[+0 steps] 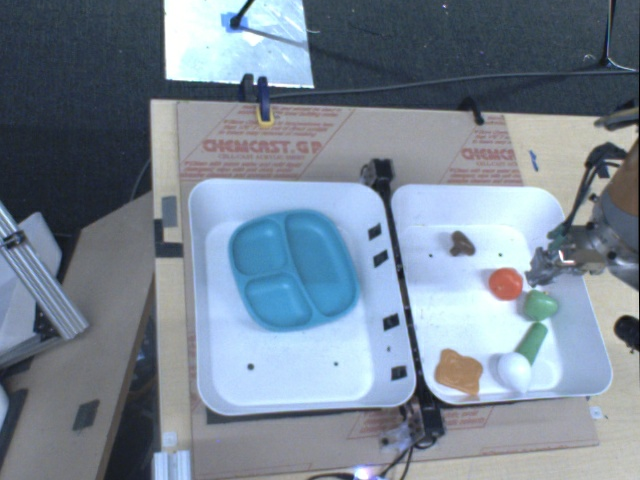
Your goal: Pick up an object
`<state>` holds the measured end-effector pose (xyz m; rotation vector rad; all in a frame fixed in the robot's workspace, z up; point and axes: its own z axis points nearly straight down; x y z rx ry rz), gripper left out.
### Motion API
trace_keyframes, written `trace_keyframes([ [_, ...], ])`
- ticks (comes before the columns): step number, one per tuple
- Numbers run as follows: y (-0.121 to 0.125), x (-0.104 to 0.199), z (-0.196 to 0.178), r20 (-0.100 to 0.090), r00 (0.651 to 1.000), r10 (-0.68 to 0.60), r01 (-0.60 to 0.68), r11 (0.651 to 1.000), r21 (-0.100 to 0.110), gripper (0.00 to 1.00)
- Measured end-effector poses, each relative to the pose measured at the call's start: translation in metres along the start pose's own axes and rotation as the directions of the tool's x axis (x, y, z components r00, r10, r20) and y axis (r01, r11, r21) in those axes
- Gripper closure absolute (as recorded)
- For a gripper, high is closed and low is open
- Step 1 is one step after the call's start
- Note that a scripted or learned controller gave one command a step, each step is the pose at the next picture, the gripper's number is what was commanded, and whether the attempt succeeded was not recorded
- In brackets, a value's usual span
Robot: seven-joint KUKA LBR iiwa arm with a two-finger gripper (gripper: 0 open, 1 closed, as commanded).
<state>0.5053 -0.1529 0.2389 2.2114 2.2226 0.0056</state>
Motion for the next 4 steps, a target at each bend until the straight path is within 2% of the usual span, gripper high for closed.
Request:
trace_keyframes([
  [1, 0.020, 0.049, -0.008, -0.003, 1.000, -0.005, 0.005, 1.000, 0.003, 1.00],
  [2, 0.043, 0.100, 0.005, -0.003, 1.000, -0.005, 0.005, 1.000, 0.004, 1.00],
  [3, 0.072, 0.141, 0.004, -0.004, 1.000, -0.004, 0.004, 1.000, 0.003, 1.00],
  [4, 0.090, 0.183, 0.012, -0.003, 1.000, -0.004, 0.004, 1.000, 0.004, 1.00],
])
